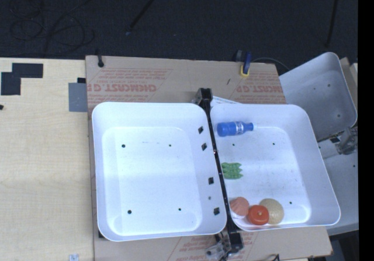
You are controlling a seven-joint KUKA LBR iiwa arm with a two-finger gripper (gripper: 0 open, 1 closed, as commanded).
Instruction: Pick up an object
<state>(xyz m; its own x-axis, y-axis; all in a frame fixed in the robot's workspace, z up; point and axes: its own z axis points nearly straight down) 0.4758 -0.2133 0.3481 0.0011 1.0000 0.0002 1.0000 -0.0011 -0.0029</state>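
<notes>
The right bin (304, 155) holds several small objects. A blue bottle (234, 128) lies on its side near the bin's far left corner. A green leafy piece (231, 170) rests by the left wall at mid-depth. At the near edge sit a pinkish round item (239, 205), a red tomato-like ball (258, 215) and a beige round item (273, 209), packed close together.
The left bin (152, 172) sits beside the right one on a cardboard sheet (152, 82). A black divider strip with clips (213, 160) runs between the bins. A grey metal plate (318, 87) stands at the far right. A blue-and-yellow clamp (246, 62) sits at the cardboard's back edge.
</notes>
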